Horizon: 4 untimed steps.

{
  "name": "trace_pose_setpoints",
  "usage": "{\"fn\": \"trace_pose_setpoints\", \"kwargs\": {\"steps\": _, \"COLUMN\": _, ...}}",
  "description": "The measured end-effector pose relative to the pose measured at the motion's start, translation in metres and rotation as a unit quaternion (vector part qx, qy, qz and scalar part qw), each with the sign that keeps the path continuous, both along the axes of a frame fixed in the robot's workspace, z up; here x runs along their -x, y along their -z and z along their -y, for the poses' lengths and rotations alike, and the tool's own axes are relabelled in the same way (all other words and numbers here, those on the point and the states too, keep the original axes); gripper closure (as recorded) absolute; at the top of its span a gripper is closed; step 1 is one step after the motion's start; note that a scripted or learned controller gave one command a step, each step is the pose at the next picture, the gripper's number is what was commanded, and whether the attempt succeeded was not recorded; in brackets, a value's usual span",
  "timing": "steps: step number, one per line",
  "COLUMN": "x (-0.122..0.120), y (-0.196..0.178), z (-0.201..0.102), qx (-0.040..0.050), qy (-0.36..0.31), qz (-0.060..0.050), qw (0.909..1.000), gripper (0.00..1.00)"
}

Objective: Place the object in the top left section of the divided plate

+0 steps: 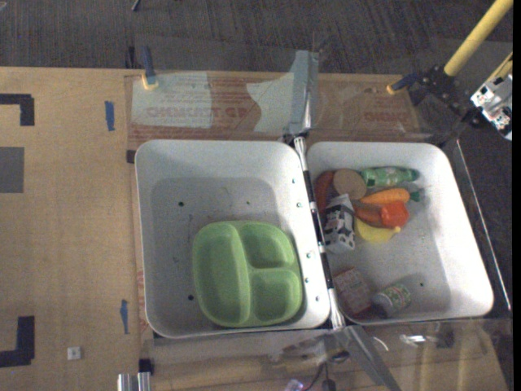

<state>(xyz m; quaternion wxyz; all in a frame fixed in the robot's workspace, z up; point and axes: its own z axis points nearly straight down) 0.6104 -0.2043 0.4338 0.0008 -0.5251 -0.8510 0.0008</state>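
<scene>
I see the green plate (248, 274) in the left bin (163, 218), near its front right corner. The objects sit piled in the right bin (456, 243): a carrot (388, 195), a green bottle (389, 174), a carton (339, 223), a can (399, 296). Several overlap, so their shapes are hard to make out. I can't tell the gripper's state.

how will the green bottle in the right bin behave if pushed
The bottle lies on its side and looks round, so it would probably roll. It rests against the carrot, which may block it. It looks like small plastic, so likely light.
</scene>
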Motion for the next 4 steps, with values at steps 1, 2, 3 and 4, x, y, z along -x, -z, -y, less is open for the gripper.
{"fn": "trace_pose_setpoints", "kwargs": {"steps": 1, "x": -0.059, "y": 0.001, "z": 0.018, "qx": 0.0013, "qy": 0.187, "qz": 0.002, "qw": 0.9823, "gripper": 1.0}}
{"fn": "trace_pose_setpoints", "kwargs": {"steps": 2, "x": -0.058, "y": 0.001, "z": 0.018, "qx": 0.0015, "qy": 0.396, "qz": 0.001, "qw": 0.9185, "gripper": 1.0}}
{"fn": "trace_pose_setpoints", "kwargs": {"steps": 3, "x": -0.048, "y": 0.001, "z": 0.001, "qx": 0.0021, "qy": 0.56, "qz": -0.002, "qw": 0.8287, "gripper": 1.0}}
{"fn": "trace_pose_setpoints", "kwargs": {"steps": 4, "x": -0.045, "y": 0.002, "z": 0.012, "qx": 0.0027, "qy": 0.72, "qz": -0.001, "qw": 0.6944, "gripper": 1.0}}
